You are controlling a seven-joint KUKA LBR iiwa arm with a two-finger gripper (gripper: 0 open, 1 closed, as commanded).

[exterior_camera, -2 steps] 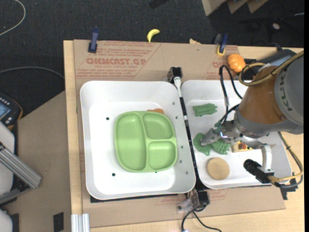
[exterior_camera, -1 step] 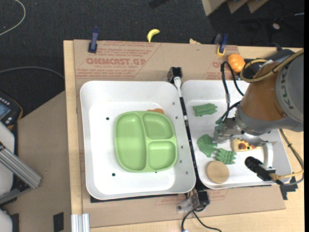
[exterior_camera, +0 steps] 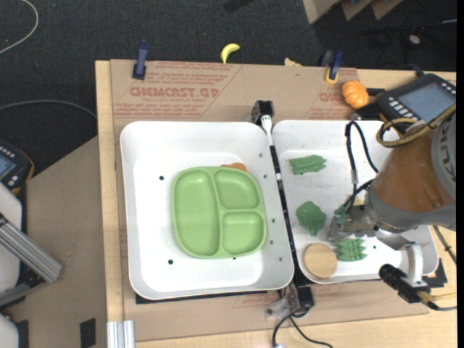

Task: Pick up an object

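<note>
Hovering low in the right bin (exterior_camera: 406, 133), the tool (exterior_camera: 346, 227) sat among 3 green toys: one (exterior_camera: 310, 216) beside it, one (exterior_camera: 352, 250) below. Finger state: cannot tell.

On the bench, the left white bin (exterior_camera: 145, 194) holds a green divided plate (exterior_camera: 217, 211) with something orange (exterior_camera: 233, 167) just behind it. In the right bin (exterior_camera: 290, 133), the arm's gripper (exterior_camera: 346, 227) hangs low among three green pieces (exterior_camera: 310, 216) and a round tan disc (exterior_camera: 320, 259); its tip looks, perhaps, just above the ridged green piece (exterior_camera: 352, 249).
</note>
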